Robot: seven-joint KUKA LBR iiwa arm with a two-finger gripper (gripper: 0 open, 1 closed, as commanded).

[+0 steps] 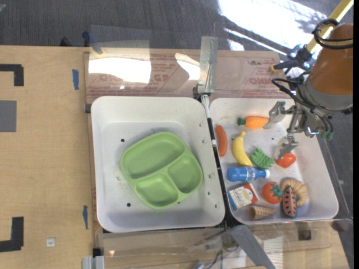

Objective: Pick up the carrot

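Carrot (257, 122) lying on its side near the back of the right bin (325, 167), green end toward the middle wall, orange body toward the tool (285, 129). Free all around, apart from the banana (242, 149) just in front and the red sausage (221, 140) to the side, so easy to reach from above. Other toys crowded toward the front of the same bin: blue bottle (245, 174), tomato (272, 191), croissant (297, 188), cone (262, 211). Left bin (112, 116) carrying only a green divided plate (161, 169), probably kept as a place for putting things.

Arm (331, 66) reaching in from the right, wrist pointing down over the back right part of the bin. Tool opened wide, holding nothing, just beside the carrot, one finger near its orange end, the other nearer a small red piece (286, 160). Not yet around the carrot; probably a short shift toward the middle wall needed before closing.
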